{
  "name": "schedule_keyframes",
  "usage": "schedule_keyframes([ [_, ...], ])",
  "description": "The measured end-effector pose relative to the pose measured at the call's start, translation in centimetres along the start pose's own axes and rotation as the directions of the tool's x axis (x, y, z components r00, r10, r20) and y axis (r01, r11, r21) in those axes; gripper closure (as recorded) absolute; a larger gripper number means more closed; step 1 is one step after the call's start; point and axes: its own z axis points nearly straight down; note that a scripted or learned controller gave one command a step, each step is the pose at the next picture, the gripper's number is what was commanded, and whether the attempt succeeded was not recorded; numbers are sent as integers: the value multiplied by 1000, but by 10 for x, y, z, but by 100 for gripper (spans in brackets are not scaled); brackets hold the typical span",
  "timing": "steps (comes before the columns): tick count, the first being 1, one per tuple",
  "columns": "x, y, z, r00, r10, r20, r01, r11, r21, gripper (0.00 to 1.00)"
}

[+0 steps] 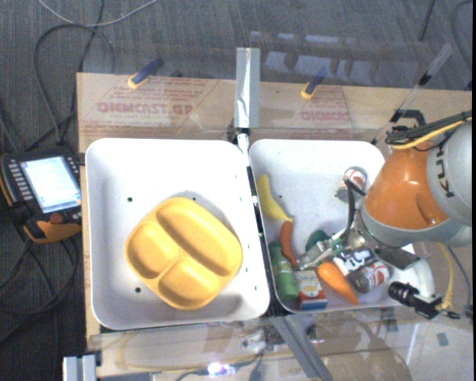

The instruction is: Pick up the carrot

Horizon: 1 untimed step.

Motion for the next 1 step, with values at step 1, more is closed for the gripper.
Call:
schedule_keyframes([
  [1, 0, 1, -10, 1000, 0, -1, 0, 1000, -2, 100],
])
